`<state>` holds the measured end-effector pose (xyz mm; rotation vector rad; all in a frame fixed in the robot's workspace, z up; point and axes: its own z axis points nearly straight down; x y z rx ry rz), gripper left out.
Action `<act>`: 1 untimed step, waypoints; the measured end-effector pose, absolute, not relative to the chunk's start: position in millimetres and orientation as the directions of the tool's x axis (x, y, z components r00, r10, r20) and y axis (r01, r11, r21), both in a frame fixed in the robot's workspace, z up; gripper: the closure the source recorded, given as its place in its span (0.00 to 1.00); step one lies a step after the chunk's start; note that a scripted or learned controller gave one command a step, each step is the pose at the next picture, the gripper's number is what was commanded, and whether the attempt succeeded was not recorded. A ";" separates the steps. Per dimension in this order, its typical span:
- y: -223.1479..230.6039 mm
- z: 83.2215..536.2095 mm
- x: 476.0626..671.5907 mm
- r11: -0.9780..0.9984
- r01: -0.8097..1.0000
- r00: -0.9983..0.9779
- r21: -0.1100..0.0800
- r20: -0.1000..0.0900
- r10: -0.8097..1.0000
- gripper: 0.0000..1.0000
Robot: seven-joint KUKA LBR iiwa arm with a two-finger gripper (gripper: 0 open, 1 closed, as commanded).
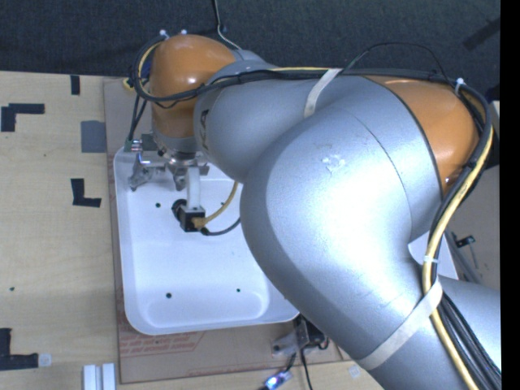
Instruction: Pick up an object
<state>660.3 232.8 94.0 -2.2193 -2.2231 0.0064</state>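
The white bin (187,291) lies in the middle of the camera view, and its visible floor bears no loose object, just a few small dark dots. My gripper (166,167) hangs below the orange wrist band (183,67), over the bin's far left corner and close to its rim. The bulky grey arm (357,218) hides the bin's right side and everything further right.
The pale wooden bench (49,242) stretches to the left, marked with black tape pieces (81,193) and a grey patch (93,135). Brown cardboard (162,348) lies under the bin's near edge. A dark backdrop runs along the top.
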 end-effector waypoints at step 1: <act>125.0 193.3 671.6 -0.008 1.000 0.008 0.010 -0.003 1.000 1.00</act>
